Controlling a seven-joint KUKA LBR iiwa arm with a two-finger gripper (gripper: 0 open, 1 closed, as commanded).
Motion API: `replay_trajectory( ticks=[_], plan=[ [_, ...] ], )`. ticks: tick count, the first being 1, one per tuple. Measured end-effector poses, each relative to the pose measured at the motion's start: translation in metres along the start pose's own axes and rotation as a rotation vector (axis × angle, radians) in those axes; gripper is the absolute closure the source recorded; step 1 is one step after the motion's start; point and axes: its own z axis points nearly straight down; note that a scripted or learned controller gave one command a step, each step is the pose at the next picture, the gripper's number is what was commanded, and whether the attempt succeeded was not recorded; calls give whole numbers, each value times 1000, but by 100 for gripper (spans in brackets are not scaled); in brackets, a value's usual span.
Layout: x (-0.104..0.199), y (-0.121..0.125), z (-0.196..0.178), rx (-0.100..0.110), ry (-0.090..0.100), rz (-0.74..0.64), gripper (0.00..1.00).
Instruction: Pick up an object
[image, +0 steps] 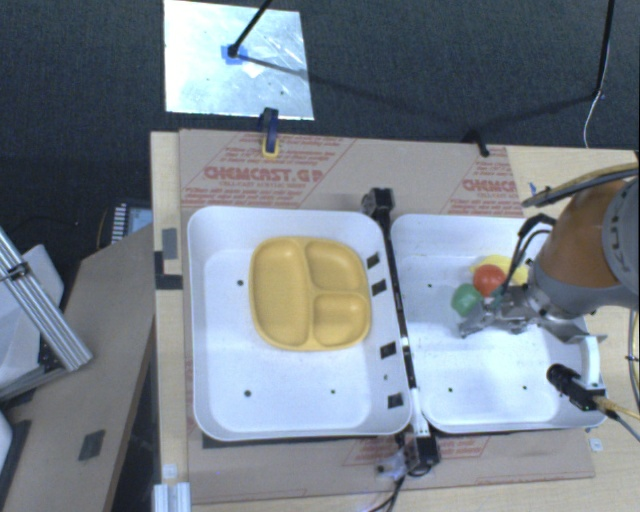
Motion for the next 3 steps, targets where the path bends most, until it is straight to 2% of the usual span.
replay_trajectory(
  ticks=[1,3],
  plan=[
    [0,1,-12,-3,-1,1,100],
    [-14,11,-128,-9,-3,-4,100]
  ],
)
